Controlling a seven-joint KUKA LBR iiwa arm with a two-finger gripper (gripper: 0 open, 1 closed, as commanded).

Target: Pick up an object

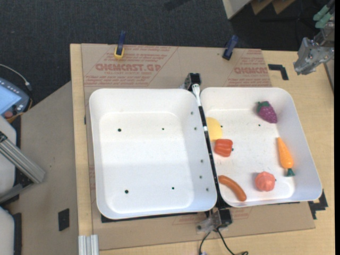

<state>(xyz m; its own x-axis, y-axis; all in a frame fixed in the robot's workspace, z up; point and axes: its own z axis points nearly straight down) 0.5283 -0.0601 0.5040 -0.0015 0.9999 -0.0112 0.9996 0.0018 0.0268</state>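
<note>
The pincer (pixel 313 54) hovers off the right bin's (pixel 303 142) far corner; I cannot tell its state. Best target: the carrot (pixel 285 154), lying apart.

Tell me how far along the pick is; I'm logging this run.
Nothing looks done yet. The pincer sits at the upper right, outside the bins, with no object between its fingers. All the toy foods lie in the right bin: grapes, carrot, tomato, sausage, red pepper and a yellow piece. Reaching, gripping and lifting remain.
</note>
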